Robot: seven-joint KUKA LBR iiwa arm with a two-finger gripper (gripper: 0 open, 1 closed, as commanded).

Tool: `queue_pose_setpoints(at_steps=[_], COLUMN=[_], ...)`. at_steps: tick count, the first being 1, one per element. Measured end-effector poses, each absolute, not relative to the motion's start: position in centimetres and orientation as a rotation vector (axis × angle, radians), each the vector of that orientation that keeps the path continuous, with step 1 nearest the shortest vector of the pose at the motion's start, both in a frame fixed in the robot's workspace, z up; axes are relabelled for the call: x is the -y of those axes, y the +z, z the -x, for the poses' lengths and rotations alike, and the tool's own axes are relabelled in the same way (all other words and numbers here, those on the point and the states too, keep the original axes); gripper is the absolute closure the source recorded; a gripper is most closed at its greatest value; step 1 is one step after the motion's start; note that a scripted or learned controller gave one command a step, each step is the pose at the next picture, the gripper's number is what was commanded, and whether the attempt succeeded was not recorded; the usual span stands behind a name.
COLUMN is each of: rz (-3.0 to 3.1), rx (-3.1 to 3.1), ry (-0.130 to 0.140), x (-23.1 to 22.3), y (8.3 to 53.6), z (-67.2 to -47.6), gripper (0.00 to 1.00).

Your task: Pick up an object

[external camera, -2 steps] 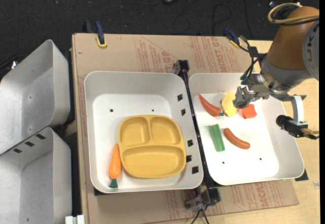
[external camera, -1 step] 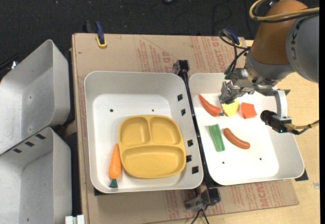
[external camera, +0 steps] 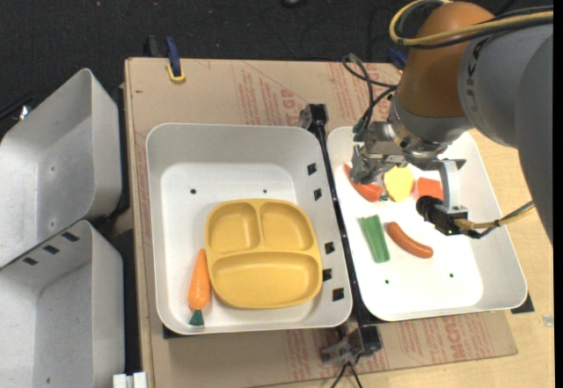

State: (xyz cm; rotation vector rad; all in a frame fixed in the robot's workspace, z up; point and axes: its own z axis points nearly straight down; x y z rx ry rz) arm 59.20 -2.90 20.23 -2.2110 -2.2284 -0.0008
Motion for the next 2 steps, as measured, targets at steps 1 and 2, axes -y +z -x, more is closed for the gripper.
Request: queue_pose_setpoints(at_steps=[1, 2], rz=[2.210, 2.212], rx=[2.230, 2.230], ry=[-0.003, -0.005], x=[-3.0, -8.6], y=[20.0, 21.7], z=[-59.6, -60.4], gripper=[1.00, 1.00])
